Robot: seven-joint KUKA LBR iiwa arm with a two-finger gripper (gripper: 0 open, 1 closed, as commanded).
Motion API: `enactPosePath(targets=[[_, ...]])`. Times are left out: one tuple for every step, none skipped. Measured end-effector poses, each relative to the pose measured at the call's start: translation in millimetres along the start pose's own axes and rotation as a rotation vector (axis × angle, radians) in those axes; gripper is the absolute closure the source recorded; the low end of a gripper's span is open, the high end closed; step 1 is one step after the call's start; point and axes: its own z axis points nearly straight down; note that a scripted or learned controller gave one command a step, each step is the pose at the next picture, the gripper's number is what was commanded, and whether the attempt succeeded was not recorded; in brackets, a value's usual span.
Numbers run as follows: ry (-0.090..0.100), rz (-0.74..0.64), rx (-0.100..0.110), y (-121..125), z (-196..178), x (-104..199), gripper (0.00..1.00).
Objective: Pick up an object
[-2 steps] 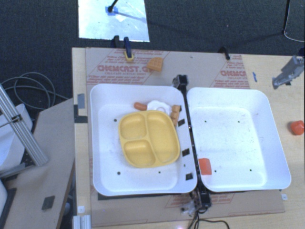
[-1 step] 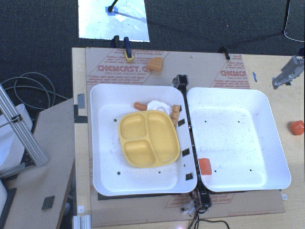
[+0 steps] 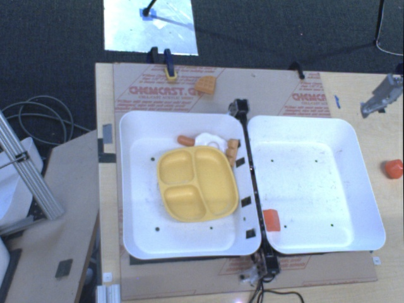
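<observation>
At the right edge of your view, above the far right corner of the right bin, sits the grey metal gripper (image 3: pixel 382 98), clear of both bins and with nothing visible under it but bare bench. It is too small and too close to the frame edge for you to tell how it is set, and no object is seen in it.

In the shallow white left bin (image 3: pixel 142 169) you have a yellow plastic tray with three compartments (image 3: pixel 197 183), lying flat and slightly turned, near the bin's centre. Just behind the tray, a small orange sausage-shaped piece (image 3: pixel 186 141) lies on the bin floor, and beside that a white rounded object (image 3: pixel 210 141) is partly covered by the tray's far edge. A small tan piece (image 3: pixel 232 149) stands near the tray's right far corner, close to the bin's right wall.

In the shallow white right bin (image 3: pixel 353 169) you see one orange-red block (image 3: pixel 271 219) resting at the near left corner, up against the wall shared with the left bin.

On the bench outside the bins, a tan waffle-like piece (image 3: pixel 205 84) lies behind the left bin, and a small orange-red object (image 3: pixel 394 168) sits to the right of the right bin, near the frame edge.
</observation>
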Motion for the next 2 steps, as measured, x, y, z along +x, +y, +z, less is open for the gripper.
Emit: enactPosePath(targets=[[0.000, 0.000, 0.000, 0.0, 0.0, 0.0, 0.00], [0.000, 0.000, 0.000, 0.0, 0.0, 0.0, 0.00]])
